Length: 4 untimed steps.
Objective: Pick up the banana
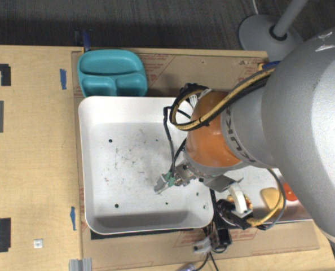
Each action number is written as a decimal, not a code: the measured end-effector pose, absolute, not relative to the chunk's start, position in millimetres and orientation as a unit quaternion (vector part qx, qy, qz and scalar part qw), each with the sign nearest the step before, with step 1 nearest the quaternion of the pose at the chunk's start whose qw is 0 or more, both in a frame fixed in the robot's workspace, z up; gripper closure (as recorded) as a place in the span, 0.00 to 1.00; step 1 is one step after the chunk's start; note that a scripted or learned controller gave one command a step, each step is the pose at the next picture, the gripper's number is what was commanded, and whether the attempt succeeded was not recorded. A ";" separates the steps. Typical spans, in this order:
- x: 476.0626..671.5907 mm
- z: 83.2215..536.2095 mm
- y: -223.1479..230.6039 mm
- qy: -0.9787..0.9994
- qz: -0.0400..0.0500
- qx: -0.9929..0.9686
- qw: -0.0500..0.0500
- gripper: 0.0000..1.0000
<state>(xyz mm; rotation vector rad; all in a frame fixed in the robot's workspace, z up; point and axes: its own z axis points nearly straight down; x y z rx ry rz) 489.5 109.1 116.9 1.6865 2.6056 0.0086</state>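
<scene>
A yellow rounded shape [270, 197], which looks like part of the banana, peeks out under the arm at the lower right, in the right bin. Most of it is hidden by the arm and a yellow cable. My gripper [167, 180] hangs low over the right half of the left white bin [100, 123], well to the left of the yellow shape. A small green part shows at its tip. Nothing is visible in its grasp.
The grey arm with its orange band [212, 134] covers nearly all of the right bin. A small orange object [290, 194] lies beside the yellow shape. A teal divided tray [112, 72] stands behind the left bin. Cables [221, 233] hang over the front edge.
</scene>
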 end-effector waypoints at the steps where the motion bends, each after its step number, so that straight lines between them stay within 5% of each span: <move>1: 479.2 103.1 123.8 0.861 0.000 0.509 0.000 0.00; 2: 516.7 86.5 188.2 0.817 0.001 0.577 0.001 0.00; 3: 501.6 155.5 215.7 0.727 0.000 0.687 0.000 0.00; 4: 479.8 86.1 214.1 0.807 0.001 0.590 0.000 0.00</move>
